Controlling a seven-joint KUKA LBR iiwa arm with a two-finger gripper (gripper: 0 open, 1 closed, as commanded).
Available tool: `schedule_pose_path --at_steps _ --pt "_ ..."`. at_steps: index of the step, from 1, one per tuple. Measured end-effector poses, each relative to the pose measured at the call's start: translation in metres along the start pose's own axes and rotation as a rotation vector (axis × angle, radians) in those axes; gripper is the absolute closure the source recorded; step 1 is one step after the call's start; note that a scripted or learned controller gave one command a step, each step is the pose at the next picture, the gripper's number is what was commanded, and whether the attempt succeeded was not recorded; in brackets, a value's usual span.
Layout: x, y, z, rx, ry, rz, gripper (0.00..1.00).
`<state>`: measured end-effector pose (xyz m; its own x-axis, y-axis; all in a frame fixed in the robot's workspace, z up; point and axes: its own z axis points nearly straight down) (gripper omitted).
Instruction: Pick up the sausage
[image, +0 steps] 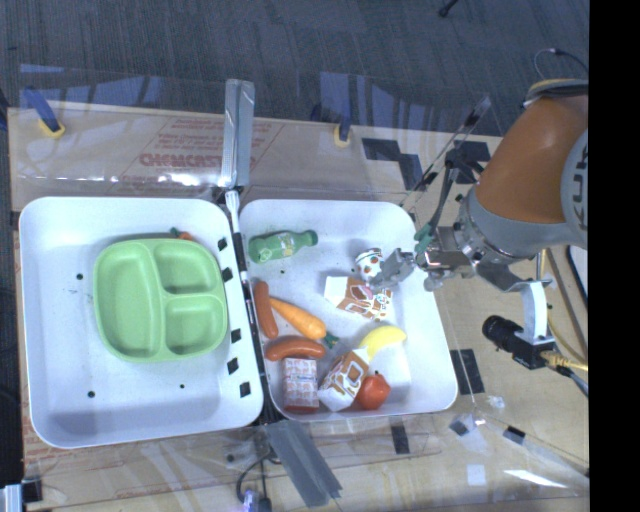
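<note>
We see a left bin holding a green divided tray, a right bin crowded with play food, the gripper at its 2 o'clock, grip state unclear, the sausage lying free at the gripper's 8 o'clock, beside a carrot.

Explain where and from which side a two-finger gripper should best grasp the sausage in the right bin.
Probably the sausage's middle, from straight above. It lies flat and roughly left-right, so the fingers should close across its narrow width. The carrot lies close behind and a packet close in front, so the finger gaps are tight.
</note>
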<state>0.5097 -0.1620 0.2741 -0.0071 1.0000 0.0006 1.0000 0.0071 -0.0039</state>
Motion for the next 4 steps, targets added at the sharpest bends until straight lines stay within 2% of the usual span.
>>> schedule_pose_path --at_steps 1,2,3,4 --pt "0.068 -0.010 0.020 -0.001 0.000 -0.172 0.00" --pt "0.118 -0.032 0.084 0.000 0.000 -0.421 0.00" --pt "0.163 -0.025 0.083 -0.003 -0.002 -0.450 0.00" --pt "0.063 -0.033 0.149 0.001 0.000 -0.399 0.00"
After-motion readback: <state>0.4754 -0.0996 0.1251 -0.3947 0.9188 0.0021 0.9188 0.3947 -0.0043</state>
